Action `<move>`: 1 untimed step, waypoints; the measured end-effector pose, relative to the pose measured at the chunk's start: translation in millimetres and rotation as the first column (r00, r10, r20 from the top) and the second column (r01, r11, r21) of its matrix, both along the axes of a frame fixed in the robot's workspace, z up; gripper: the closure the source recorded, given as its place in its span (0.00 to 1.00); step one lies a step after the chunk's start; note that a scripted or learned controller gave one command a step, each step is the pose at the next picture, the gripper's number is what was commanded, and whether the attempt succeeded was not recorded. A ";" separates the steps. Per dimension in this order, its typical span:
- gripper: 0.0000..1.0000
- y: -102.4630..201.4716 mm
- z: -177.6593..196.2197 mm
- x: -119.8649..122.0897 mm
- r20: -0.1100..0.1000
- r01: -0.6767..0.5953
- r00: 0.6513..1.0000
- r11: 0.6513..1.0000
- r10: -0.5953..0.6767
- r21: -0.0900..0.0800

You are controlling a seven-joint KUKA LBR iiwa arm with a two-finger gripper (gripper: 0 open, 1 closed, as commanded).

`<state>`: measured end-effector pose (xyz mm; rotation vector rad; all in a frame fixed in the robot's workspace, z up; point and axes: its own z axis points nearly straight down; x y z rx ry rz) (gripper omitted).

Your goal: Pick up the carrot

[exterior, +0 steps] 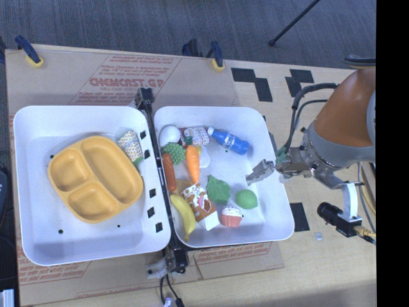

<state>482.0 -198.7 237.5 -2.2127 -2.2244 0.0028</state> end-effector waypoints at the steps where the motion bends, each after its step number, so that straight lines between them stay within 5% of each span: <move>1: 0.00 71.2 -88.8 41.1 -0.002 0.208 0.978 0.978 -0.208 0.000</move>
